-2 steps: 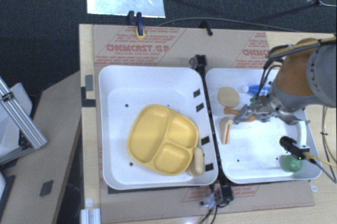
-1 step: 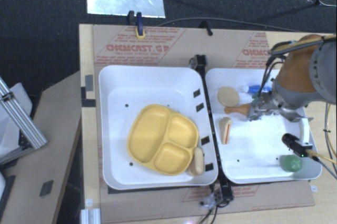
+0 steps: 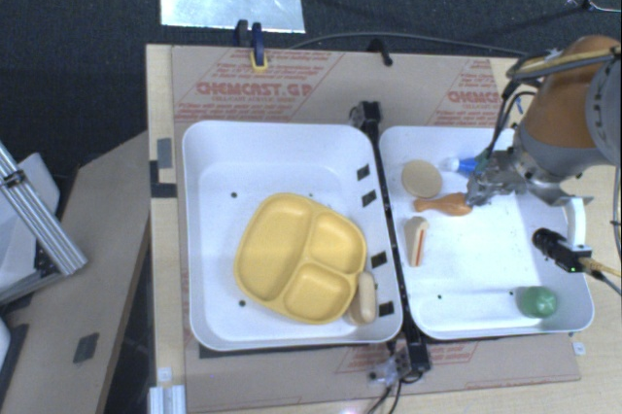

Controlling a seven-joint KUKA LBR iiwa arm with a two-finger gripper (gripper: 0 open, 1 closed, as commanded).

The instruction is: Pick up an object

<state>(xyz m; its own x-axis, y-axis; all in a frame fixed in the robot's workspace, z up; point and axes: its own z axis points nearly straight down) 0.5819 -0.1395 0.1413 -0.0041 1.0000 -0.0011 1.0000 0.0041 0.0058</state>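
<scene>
Two white bins sit side by side on a bench. The left bin (image 3: 209,208) holds a yellow divided tray (image 3: 296,252) with a pale bread roll (image 3: 364,297) touching its near right corner. In the right bin (image 3: 486,305), a round tan disc (image 3: 422,177) lies near the far left corner, a hot dog toy (image 3: 416,240) by the left wall, and a green ball (image 3: 537,301) in the near right corner. The gripper (image 3: 482,189) touches an orange drumstick-shaped toy (image 3: 442,204), seemingly pinching its right end; its hold is unclear
</scene>
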